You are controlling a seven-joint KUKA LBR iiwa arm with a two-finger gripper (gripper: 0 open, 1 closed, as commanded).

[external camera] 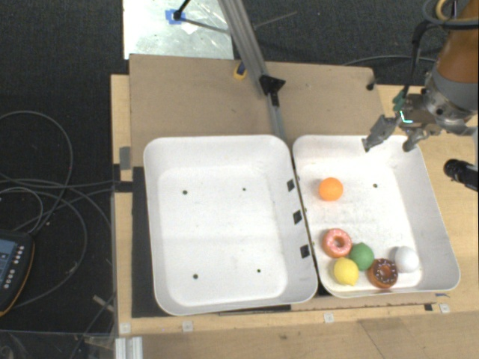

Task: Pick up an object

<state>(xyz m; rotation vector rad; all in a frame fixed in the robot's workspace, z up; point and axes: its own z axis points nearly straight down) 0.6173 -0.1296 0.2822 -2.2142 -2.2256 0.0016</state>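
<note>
Step in hand, by judgement: approach, nothing yet grasped. Gripper [394, 134] hovering at the 1 o'clock corner of the right bin [430, 193], fingers [376, 135] spread apart, nothing between them.

Nearest candidate: orange ball [331, 189], alone near the middle of the right bin, at about 8 o'clock from the gripper. Best choice for a clean grasp, with free space all round. Recommended: centre over the ball, keep fingers wide, descend straight, close across the widest part. Expect rolling on the smooth floor if struck off-centre.

Avoid, for a first try, the cluster at the 6 o'clock edge of the right bin, where items touch or nearly touch.

Count:
- Bins: two; left bin [165, 200] on the bench [314, 88] beside the right.
- Orange ball: one.
- Pink doughnut [337, 241]: one.
- Brown doughnut [384, 273]: one.
- Green ball [363, 256]: one.
- Lemon [346, 271]: one.
- White ball [406, 259]: one.
</note>
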